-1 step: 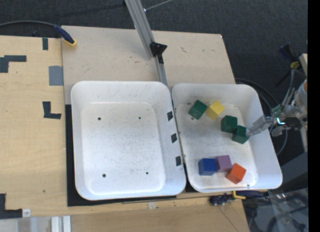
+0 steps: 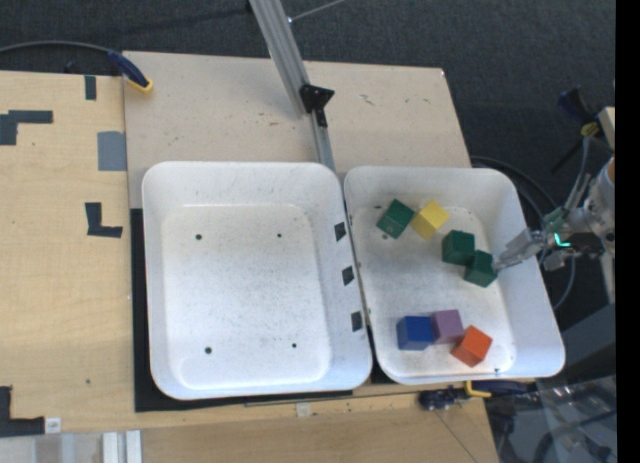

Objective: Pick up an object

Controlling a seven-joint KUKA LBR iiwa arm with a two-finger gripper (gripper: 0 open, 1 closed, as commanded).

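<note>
The right bin [image 2: 520,323] holds several small blocks. A green block [image 2: 396,219] and a yellow block [image 2: 432,218] lie side by side near its far end. Two more green blocks [image 2: 458,247] [image 2: 481,269] sit by the right wall. At the near end, a blue block [image 2: 415,331], a purple block [image 2: 447,325] and an orange block [image 2: 472,345] are clustered together. My gripper [image 2: 518,249] reaches in over the bin's right rim, its tip just right of the lower green block. I cannot make out whether it touches that block.
The left bin [image 2: 160,251] stands beside the right one, with a raised divider between them. A slanted metal bar [image 2: 285,46] runs down from the top to the bins' far edge. Cables hang by the arm at the right.
</note>
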